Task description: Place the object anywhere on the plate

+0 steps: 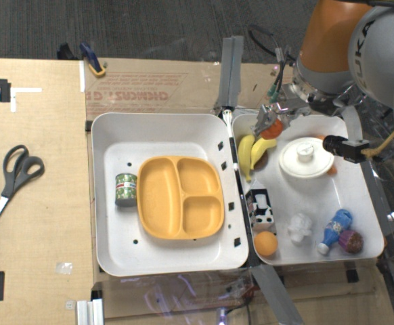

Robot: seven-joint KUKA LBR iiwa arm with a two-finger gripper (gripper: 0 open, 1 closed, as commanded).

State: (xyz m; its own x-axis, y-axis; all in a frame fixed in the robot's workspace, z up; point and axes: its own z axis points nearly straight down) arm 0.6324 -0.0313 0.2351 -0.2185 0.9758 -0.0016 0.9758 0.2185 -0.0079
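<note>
Two bins sit side by side. Above the right bin's far-left corner, the pincer (273, 117) hangs; I cannot tell its state. The banana (250, 154) lies just toward seven o'clock, long axis near-far; the plate (181, 197) waits toward eight o'clock.

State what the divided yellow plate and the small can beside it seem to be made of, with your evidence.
The plate looks like moulded plastic: uniform matte yellow with soft rounded dividers. The can is probably metal with a printed green label, judging by its pale, shiny end rim, though it is too small to be sure.
</note>
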